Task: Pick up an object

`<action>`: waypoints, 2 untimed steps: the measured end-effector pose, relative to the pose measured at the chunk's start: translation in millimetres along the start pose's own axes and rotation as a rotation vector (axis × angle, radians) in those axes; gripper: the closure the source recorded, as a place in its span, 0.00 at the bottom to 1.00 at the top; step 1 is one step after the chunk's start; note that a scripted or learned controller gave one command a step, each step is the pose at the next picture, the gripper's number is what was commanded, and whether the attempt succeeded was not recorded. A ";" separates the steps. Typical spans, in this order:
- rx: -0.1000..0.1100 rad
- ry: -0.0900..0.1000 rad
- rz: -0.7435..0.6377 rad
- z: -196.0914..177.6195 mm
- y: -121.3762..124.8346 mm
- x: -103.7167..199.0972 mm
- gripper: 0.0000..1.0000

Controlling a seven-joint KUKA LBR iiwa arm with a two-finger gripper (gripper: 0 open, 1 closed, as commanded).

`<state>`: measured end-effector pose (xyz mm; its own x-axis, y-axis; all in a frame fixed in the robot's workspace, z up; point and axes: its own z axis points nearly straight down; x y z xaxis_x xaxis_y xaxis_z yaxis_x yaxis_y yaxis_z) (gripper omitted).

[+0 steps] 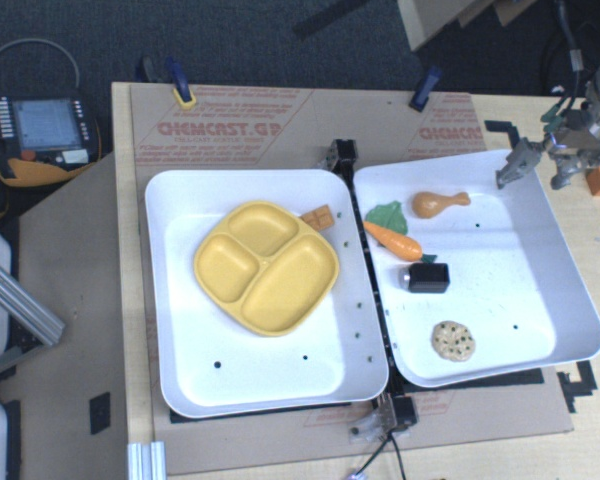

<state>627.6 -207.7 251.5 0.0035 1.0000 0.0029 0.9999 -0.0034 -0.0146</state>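
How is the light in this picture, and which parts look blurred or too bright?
In the camera view the light is even and soft: the plate and the black block cast only faint shadows. The white bins are bright but keep their detail; a patch at the top edge is blown out. The hand at the right looks slightly blurred, while the carrot and cookie stay sharp.

Two white bins [180, 368], one yellow plate [267, 266] with three parts and one small brown block [319, 217] far left of the gripper [540, 163], plus one chicken leg [438, 203], one carrot [392, 238], one black block [427, 277] and one cookie [452, 340] nearer it.
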 end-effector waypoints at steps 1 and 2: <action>-0.014 -0.003 -0.004 -9.0 2.3 1.0 0.00; -0.012 -0.003 -0.003 33.7 4.5 -5.4 0.00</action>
<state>631.6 -213.0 217.8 0.0001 1.0000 0.0003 1.0000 -0.0001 -0.0022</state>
